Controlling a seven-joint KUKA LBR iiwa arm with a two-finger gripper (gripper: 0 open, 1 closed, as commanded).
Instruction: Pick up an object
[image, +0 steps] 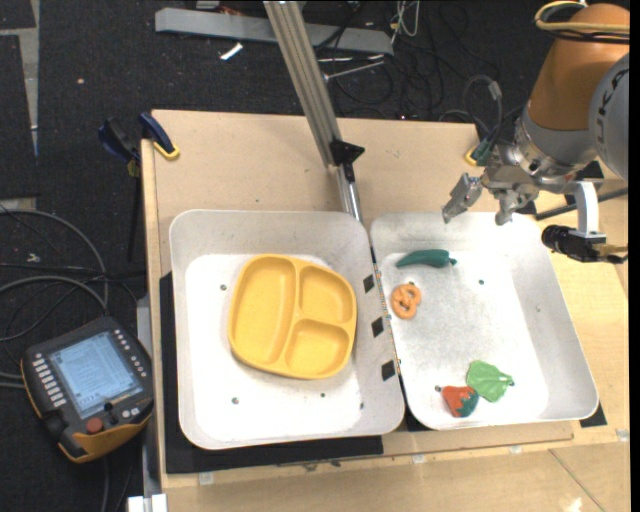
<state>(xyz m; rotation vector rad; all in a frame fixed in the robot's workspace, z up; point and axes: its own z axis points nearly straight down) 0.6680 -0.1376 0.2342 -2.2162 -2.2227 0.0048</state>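
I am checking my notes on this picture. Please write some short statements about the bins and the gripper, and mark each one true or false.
1. The yellow divided plastic plate lies in the left white bin. True.
2. The orange pretzel-shaped toy rests on the plate. False: it lies in the right white bin.
3. The two-finger gripper holds the dark green pepper-shaped toy. False: its open fingers hold nothing.
4. The light green leaf-shaped toy touches a red and orange toy. True.

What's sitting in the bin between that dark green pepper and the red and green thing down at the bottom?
The orange pretzel lies just below the green pepper. From there down to the red and green toy, the camera view shows bare white bin floor.
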